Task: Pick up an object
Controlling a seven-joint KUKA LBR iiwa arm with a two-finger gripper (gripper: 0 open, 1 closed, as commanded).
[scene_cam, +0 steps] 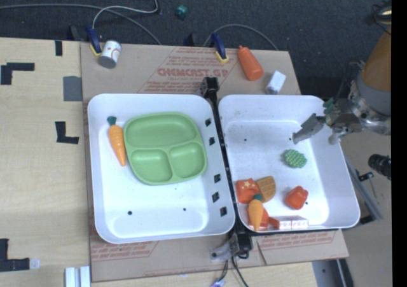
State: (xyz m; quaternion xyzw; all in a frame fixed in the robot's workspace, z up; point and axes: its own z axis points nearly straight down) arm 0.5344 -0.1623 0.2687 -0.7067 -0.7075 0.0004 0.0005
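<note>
Toy foods lie in the right bin (331, 216): a green knobbly toy (294, 159) near its middle, a red pepper-like toy (296, 198) toward the near right corner, and an orange-red cluster (255, 198) along the near edge by the left wall. The gripper (318, 128) hovers over the bin's right side, above the green toy, fingers spread apart and holding nothing. The left bin (152, 222) holds a green divided plate (166, 148) with a toy carrot (117, 142) beside its left edge.
</note>
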